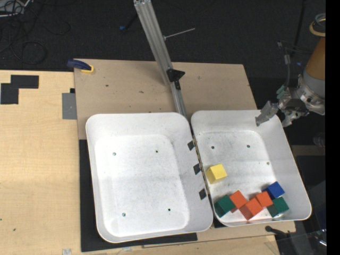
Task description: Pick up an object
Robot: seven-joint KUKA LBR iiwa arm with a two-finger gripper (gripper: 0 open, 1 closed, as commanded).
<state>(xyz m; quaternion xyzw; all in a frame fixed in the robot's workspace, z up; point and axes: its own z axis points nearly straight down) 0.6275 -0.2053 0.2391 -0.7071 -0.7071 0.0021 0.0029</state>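
1. The gripper (277, 112) is at the far right corner of the right bin (241, 126), above its rim, and the grey arm (314, 84) with the orange band reaches in from the right.
2. Its two fingers stand a little apart, and nothing is between them.
3. The yellow cube (216, 172) lies alone in the right bin, well apart from the fingers, toward the near left of them.
4. Further from the fingers, along the near edge of this bin, a cluster lies close together: a green block (225, 204), two orange blocks (251, 204), a blue cube (275, 189) and a second green block (278, 207).
5. The left bin (106, 129) is far to the left of the fingers.
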